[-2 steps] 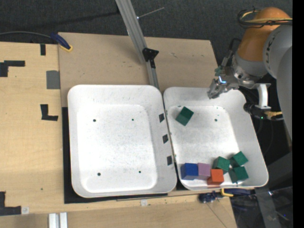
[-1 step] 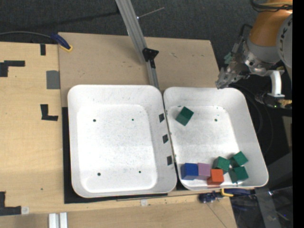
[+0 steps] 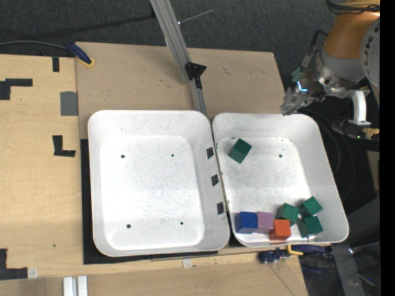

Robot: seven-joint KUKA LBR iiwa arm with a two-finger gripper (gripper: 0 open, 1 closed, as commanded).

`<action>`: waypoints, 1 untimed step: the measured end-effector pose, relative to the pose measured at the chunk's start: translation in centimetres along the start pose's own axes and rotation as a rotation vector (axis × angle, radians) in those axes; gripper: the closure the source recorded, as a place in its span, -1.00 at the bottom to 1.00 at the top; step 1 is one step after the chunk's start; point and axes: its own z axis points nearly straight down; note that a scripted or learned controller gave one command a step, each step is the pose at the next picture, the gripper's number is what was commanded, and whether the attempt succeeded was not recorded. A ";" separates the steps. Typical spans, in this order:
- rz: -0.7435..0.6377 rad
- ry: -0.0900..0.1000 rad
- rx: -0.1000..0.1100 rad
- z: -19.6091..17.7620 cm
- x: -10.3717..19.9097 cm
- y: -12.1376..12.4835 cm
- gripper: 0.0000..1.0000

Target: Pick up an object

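We see the gripper [image 3: 295,102] above the right bin's [image 3: 321,142] far rim, nothing between its fingers; spread unclear. One green cube [image 3: 239,150] sits alone; other blocks [image 3: 281,221] cluster at the near wall.

white bins [image 3: 148,125], green [image 3: 239,150], blue [image 3: 247,221], orange blocks [image 3: 281,229]

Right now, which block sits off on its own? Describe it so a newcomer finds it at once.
Look at the right bin of the two white bins. Near its far left corner lies a dark green block, tilted like a diamond. It lies alone, whereas the other blocks bunch along the near edge, among them a blue block.
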 end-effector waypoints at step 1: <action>-0.005 0.002 0.000 -0.9 5.6 -0.7 1.00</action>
